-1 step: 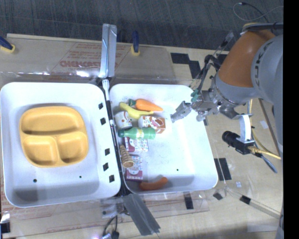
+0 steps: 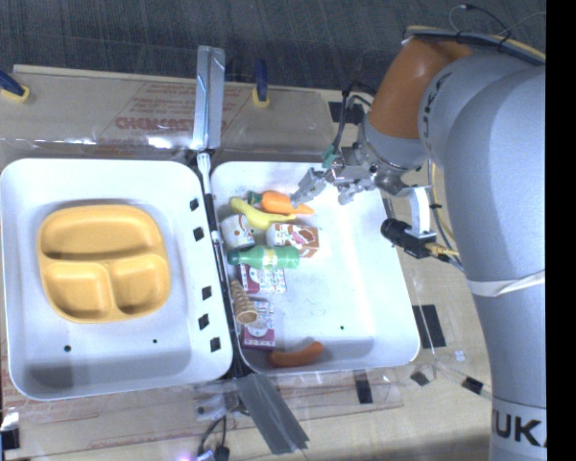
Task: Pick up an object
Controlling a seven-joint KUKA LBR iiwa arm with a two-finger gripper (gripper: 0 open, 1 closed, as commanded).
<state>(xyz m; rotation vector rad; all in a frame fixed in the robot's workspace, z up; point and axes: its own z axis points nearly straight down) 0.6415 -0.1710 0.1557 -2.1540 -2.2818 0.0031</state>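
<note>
My gripper (image 2: 323,184) hangs over the upper part of the right bin (image 2: 389,301), just right of an orange carrot (image 2: 276,201). Its tip reaches close to the carrot's right end; contact cannot be judged. Below the carrot lie a yellow banana (image 2: 252,215), a small can (image 2: 233,230), a brown and red carton (image 2: 299,237) and a green bottle (image 2: 262,256). Further down are a pink packet (image 2: 265,279), a ridged brown roll (image 2: 243,302), another packet (image 2: 257,332) and a reddish sausage (image 2: 296,354) at the front wall.
The left bin (image 2: 19,291) holds a yellow divided tray (image 2: 103,259). A metal divider (image 2: 209,94) stands between the bins at the back. The objects crowd the right bin's left half. The grey arm (image 2: 480,161) covers the bench on the right.
</note>
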